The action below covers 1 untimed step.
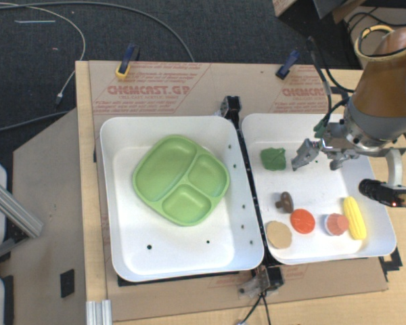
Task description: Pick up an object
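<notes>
The gripper point(310, 156) was seen spread open and holding nothing over bare floor of the right bin point(311, 124), just beside the green block point(273, 158), apart from the far rim.

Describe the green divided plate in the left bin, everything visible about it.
The green divided plate looks like smooth, matte light-green plastic, a rounded square with three compartments: one large one along its upper-left side and two smaller ones on its right and lower sides, split by raised ridges. It lies flat and right side up, turned diagonally, near the middle of the left bin, resting on the white floor. Nothing else touches it and its compartments hold nothing.
</notes>
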{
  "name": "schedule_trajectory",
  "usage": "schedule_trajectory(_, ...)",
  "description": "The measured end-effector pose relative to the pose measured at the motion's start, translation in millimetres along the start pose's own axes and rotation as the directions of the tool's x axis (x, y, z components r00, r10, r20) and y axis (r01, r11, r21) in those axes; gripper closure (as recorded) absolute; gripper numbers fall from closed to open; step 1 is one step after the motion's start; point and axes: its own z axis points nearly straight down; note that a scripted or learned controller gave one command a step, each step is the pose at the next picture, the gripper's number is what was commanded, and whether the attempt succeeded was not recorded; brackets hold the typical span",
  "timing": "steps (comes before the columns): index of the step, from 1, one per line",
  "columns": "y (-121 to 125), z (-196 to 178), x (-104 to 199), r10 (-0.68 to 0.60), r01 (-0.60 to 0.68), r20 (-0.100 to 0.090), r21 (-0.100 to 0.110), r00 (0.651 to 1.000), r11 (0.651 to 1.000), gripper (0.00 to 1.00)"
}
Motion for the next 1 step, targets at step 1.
schedule_trajectory(1, 2.6, -5.9, 0.1, -0.002, 0.002, 0.002, -0.012, 1.0, 1.0, 0.0)
